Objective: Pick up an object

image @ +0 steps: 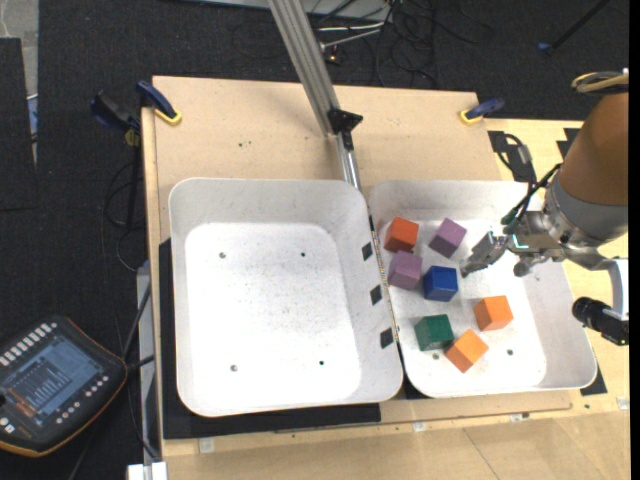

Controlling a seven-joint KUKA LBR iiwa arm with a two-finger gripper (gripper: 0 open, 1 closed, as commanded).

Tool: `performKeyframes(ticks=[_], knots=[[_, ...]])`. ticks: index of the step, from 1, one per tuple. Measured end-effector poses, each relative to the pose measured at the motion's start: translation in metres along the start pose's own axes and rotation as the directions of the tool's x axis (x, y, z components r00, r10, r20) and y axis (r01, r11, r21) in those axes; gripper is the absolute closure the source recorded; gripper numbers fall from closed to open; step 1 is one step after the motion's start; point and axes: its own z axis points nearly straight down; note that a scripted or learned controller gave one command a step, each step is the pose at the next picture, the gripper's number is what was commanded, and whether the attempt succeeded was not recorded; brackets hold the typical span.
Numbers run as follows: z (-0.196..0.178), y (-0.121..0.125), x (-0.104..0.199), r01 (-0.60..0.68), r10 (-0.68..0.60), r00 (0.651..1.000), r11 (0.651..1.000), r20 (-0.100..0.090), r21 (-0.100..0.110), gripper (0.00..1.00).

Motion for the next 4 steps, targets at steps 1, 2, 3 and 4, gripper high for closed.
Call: performKeyframes(ticks=[1,2,3,4], knots=[[-0.002,0.001,0.000,-0.001,0.001,1.000,1.000,0.001,-0.004,0.00],[0.048,-0.002,0.010,-0.002,0.002,1.000,1.000,0.000,0.001,0.00],[0.093,0.003,0.009,-0.002,0.002,1.000,1.000,0.000,-0.001,0.00],[0.126,0.003,0.009,-0.002,0.002,1.000,1.000,0.001,-0.003,0.00]])
